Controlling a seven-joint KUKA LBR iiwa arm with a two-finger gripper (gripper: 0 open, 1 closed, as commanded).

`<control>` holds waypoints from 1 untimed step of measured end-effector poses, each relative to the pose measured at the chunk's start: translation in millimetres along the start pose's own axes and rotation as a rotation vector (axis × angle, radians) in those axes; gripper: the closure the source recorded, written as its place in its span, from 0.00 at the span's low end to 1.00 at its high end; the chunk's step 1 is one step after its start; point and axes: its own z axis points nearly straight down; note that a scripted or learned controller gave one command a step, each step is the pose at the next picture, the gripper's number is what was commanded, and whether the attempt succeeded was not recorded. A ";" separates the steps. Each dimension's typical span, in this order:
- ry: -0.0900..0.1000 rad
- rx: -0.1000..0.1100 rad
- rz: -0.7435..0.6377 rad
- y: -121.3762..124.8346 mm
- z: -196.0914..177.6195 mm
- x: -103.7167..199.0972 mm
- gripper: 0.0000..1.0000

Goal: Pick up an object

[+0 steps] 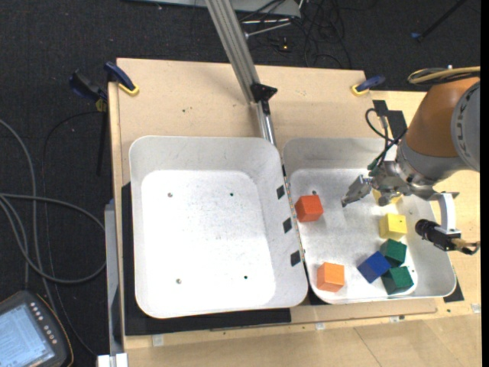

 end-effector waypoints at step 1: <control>-0.003 -0.007 0.001 1.6 -14.2 -1.3 1.00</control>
